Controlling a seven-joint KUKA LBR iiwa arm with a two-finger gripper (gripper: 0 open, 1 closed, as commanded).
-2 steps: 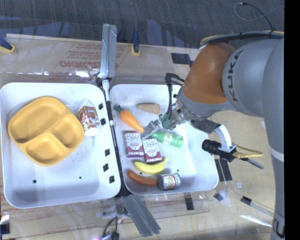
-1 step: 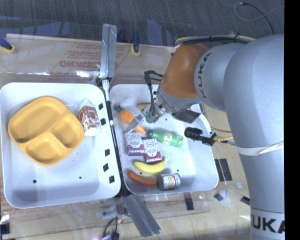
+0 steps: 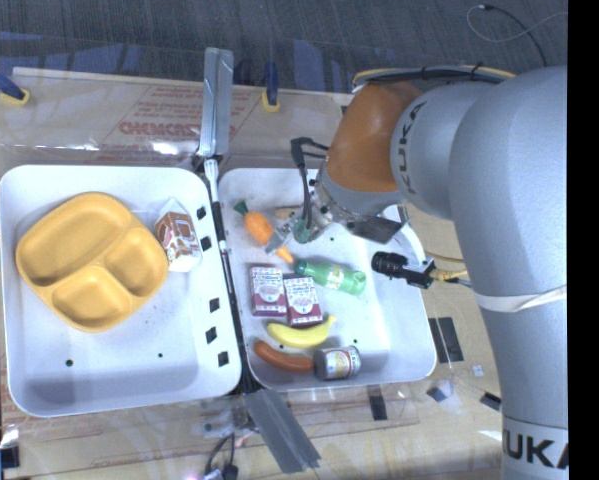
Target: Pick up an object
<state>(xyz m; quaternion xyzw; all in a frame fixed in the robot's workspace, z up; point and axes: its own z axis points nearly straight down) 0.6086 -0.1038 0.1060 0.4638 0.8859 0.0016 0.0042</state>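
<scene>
The gripper (image 3: 304, 226) hangs low in the right bin (image 3: 404, 343), just beside the carrot (image 3: 258, 228) and above the green bottle (image 3: 331, 276); its opening and grasp seem impossible to tell

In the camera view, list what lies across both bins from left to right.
Yellow divided plate → small brown carton → carrot → two red boxes → green bottle. Banana, sausage and can overlap these in order, so I left them out.
</scene>
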